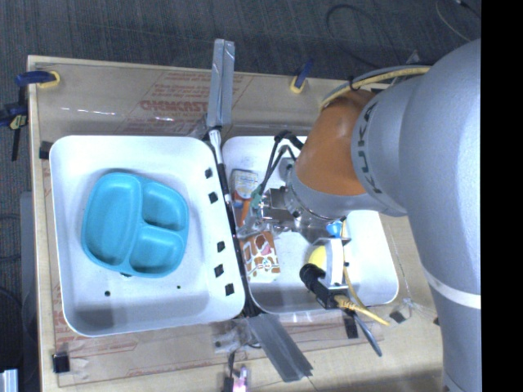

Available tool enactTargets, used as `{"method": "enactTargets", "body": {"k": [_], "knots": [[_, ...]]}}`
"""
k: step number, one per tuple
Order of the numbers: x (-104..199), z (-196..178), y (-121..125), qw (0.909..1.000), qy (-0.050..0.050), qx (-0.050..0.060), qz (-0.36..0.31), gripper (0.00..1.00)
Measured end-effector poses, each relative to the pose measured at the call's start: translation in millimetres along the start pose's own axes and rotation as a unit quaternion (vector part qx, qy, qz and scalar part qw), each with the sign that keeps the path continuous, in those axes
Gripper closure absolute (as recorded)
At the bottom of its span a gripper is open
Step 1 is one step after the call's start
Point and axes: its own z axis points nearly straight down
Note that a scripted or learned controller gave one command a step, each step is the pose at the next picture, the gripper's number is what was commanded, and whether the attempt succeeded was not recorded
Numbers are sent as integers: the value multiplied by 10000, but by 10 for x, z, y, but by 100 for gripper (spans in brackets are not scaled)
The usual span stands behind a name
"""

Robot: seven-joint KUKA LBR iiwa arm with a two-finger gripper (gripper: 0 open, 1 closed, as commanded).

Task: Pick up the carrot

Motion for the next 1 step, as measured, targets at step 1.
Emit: {"method": "enactTargets", "body": {"k": [1], "knots": [[297,-194,-263,9983,1,10,-589,100]]}}
